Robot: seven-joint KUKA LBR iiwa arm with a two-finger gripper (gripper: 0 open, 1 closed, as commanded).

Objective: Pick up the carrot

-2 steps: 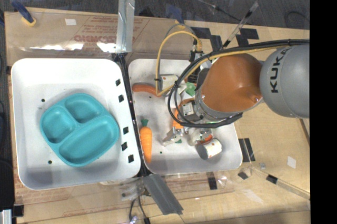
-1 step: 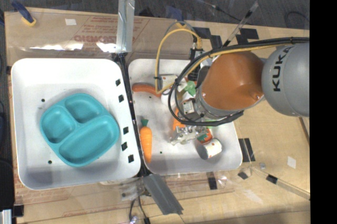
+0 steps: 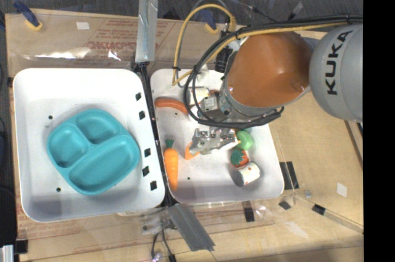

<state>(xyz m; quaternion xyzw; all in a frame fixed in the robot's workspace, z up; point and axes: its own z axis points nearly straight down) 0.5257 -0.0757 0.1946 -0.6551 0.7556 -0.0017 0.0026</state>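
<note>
The carrot (image 3: 171, 167) is orange with a small green top. It lies along the left wall of the right bin (image 3: 268, 131), pointing toward the front edge. My gripper (image 3: 208, 141) hangs low over the middle of that bin, a little to the right of the carrot and behind it, under the orange wrist band (image 3: 268, 69). A small orange piece (image 3: 191, 153) lies at the gripper's lower left tip. The carrot itself lies apart from the gripper on the bin floor.
In the right bin there are an orange-red sausage shape (image 3: 171, 104) at the back left, a green item (image 3: 245, 140), a red and green item (image 3: 239, 158) and a white cylinder (image 3: 245, 175). A teal divided plate (image 3: 92, 150) lies in the left bin (image 3: 37, 94).
</note>
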